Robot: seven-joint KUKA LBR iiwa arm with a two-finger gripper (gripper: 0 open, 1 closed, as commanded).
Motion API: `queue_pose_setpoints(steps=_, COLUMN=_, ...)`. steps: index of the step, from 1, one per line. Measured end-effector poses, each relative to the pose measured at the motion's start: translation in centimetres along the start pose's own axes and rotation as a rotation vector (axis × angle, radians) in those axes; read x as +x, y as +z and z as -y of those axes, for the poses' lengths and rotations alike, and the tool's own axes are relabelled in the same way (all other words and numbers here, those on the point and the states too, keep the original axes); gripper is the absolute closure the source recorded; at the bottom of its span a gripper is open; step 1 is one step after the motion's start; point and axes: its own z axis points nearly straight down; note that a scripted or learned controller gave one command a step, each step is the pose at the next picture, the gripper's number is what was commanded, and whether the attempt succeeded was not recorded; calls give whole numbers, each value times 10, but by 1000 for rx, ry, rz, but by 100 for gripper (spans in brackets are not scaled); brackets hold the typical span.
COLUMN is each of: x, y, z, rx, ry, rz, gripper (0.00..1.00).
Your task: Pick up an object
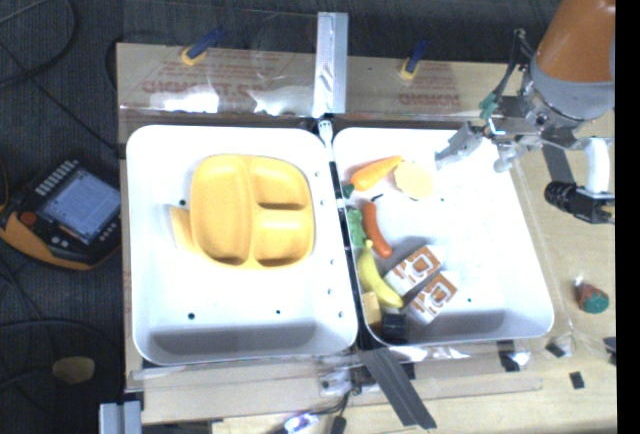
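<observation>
End effector (478, 144) above right bin (520, 252); labels unreadable.

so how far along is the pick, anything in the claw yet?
Done: nothing looks picked. The carrot, banana and brown boxes all lie in the right bin; the yellow tray sits in the left bin.
In hand: the claw hangs over the right bin's far edge, near the pale yellow disc, with nothing visibly between its fingers.
Left: descend, grasp, lift.
</observation>
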Motion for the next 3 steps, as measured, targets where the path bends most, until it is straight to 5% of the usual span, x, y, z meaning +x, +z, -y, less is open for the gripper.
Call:
queue_pose_setpoints(steps=1, x=20, y=82, z=-60, rx=1, ry=-112, rz=2, gripper=0)
queue_pose_setpoints(steps=2, x=13, y=176, z=6, rx=-3, ry=-204, rz=-1, gripper=0)
queue_pose_setpoints(steps=3, x=22, y=180, z=-71, rx=-11, ry=-234, rz=5, gripper=0)
